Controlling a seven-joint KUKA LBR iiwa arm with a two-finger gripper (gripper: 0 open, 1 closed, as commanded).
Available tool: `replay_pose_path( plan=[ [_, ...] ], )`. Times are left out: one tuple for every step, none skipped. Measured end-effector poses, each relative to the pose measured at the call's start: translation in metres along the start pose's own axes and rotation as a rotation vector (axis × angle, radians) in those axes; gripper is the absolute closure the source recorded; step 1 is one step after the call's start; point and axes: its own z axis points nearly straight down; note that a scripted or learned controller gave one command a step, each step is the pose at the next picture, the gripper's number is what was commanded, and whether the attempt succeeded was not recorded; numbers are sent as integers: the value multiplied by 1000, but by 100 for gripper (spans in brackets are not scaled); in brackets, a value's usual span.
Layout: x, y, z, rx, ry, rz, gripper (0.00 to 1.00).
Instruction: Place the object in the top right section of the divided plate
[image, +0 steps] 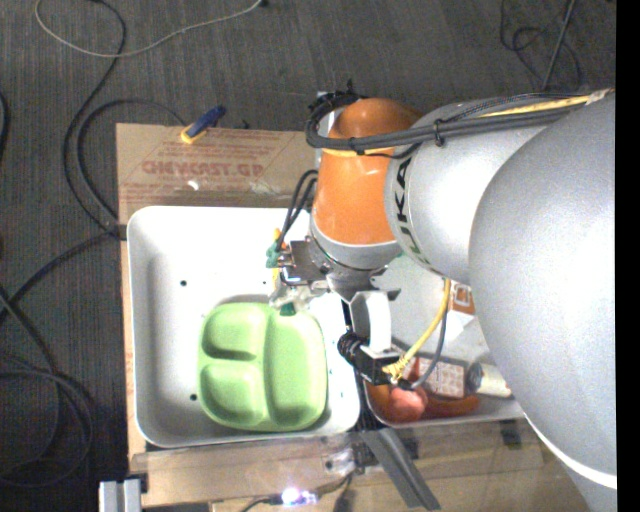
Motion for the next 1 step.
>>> replay_pose_path(
  plan=[
    [47,-39,17,1,1,-341,100]
  ],
)
